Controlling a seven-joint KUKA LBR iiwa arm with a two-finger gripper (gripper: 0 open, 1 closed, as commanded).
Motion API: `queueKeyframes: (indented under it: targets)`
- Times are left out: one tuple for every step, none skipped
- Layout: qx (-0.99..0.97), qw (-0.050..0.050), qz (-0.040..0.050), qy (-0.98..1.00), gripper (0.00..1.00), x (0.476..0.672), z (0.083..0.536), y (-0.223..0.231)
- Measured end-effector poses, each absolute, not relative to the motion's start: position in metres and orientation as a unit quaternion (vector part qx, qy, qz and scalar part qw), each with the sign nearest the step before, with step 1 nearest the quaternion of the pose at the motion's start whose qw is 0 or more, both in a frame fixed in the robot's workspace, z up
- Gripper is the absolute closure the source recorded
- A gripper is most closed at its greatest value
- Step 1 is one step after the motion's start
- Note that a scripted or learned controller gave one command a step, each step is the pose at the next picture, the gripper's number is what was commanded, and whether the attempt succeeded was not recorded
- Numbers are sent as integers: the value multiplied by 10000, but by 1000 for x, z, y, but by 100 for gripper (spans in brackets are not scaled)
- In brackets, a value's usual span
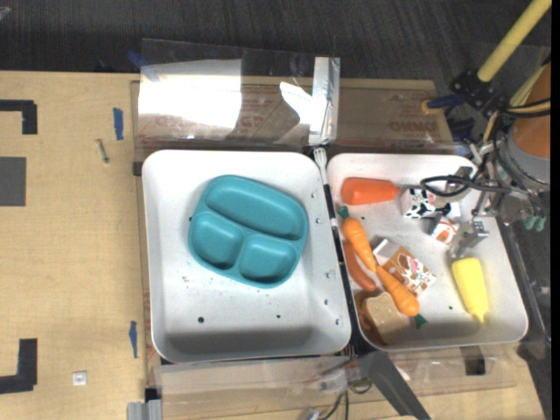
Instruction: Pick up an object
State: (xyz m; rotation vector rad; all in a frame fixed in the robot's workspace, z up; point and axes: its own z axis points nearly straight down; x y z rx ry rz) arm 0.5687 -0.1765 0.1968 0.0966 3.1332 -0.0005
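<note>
Grey two-finger gripper [477,226] hangs low over right white bin [512,322], near its right wall; whether closed or apart, cannot tell. Yellow plastic corn cob [471,287] lies just below it, apart from orange toy carrots [385,274]. Likely light, rigid, smooth, a bit slippery; best pinched across mid-body, narrow way.

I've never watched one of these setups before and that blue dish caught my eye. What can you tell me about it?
The blue dish is a teal divided plate that looks like smooth plastic, with rounded edges and three hollows: one long one toward the far side and two smaller ones nearer the camera. It lies flat, right way up, turned a little askew, near the middle of the left bin. It rests on the bin's floor, and nothing else touches it.
</note>
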Motion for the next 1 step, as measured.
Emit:
queueKeyframes:
  targets:
    - [645, 148, -29, 9978, 0, 544, 113, -175]
